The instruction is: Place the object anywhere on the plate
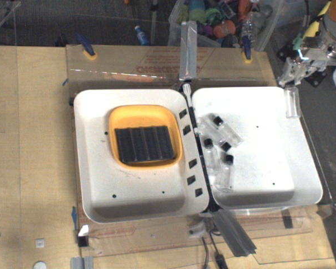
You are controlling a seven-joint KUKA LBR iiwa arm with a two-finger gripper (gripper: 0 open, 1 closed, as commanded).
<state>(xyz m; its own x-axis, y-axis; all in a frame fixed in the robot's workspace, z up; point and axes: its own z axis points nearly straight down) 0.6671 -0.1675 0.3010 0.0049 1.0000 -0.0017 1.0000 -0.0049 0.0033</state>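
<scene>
An orange plate (119, 122) with rounded corners lies in the left bin (95, 184). A dark ridged rectangular object (144, 143) rests flat on the plate, covering most of its middle. Several small clear bottles with black caps (218, 144) lie scattered along the left side of the right bin (280, 167). My gripper (291, 91) hangs over the far right corner of the right bin, away from the bottles and far from the plate. Nothing shows between its fingers.
A divider with black clips (191, 150) runs between the two bins. A clear tub of coloured toys (224, 7) stands behind the bench. Cables and brackets (224, 240) lie at the front edge.
</scene>
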